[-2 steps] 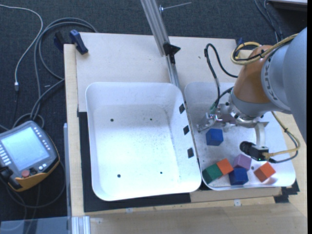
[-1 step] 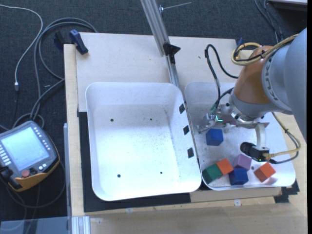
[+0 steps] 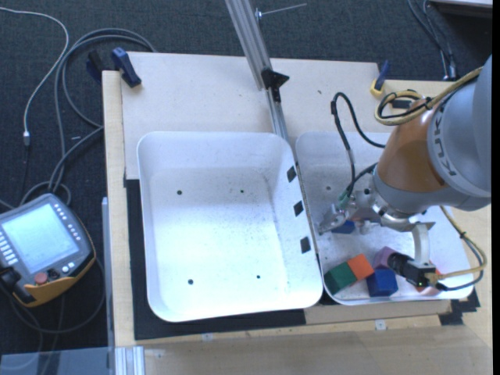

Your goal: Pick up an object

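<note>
Blue block [image 3: 381,281] | fingers [image 3: 337,223] state unclear (blurred) | no legible writing

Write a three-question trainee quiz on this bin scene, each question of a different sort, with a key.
1. True or false: the green block lies in the left bin.
2. Which block touches the green block's right side? A) orange block B) yellow block C) white block
3. Fill in: the gripper hangs over the ____ bin.

Key: 1 false; 2 A; 3 right.
</note>
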Tool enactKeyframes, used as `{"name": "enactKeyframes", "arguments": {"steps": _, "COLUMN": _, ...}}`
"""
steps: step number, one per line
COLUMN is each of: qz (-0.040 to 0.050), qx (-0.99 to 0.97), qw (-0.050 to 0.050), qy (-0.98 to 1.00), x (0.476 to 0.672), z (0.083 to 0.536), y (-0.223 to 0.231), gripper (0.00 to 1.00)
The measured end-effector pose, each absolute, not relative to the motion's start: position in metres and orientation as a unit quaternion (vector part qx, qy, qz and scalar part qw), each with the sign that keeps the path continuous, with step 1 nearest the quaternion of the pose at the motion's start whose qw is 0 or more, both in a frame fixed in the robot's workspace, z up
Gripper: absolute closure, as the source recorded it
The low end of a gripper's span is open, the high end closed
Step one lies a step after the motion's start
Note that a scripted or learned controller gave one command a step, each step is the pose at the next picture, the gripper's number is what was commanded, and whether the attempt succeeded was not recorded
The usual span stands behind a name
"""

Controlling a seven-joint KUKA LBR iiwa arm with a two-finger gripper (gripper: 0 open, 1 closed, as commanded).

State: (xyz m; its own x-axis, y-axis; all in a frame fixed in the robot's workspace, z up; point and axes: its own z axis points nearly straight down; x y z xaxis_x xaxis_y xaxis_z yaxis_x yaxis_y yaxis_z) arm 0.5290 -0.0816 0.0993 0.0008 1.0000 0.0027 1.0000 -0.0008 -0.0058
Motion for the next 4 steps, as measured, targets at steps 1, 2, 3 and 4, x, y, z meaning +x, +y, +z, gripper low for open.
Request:
{"name": "enactKeyframes", "arguments": {"steps": 1, "qz": -0.0021, "qx": -0.706, "qw": -0.003, "qy": -0.708, "x": 0.609, "z": 0.101, "y": -0.089, "gripper": 0.0}}
{"name": "enactKeyframes", "arguments": {"steps": 2, "qz": 0.0018, "qx": -0.708, "qw": 0.003, "qy": -0.706, "x": 0.549, "z": 0.099, "y": -0.096, "gripper": 0.0}}
{"name": "enactKeyframes", "arguments": {"steps": 3, "qz": -0.0002, "qx": -0.707, "qw": 0.001, "qy": -0.707, "x": 0.552, "z": 0.11, "y": -0.094, "gripper": 1.0}}
{"name": "enactKeyframes", "arguments": {"steps": 4, "qz": -0.0016, "qx": -0.708, "qw": -0.005, "qy": -0.706, "x": 0.56, "z": 0.188, "y": -0.141, "gripper": 1.0}}
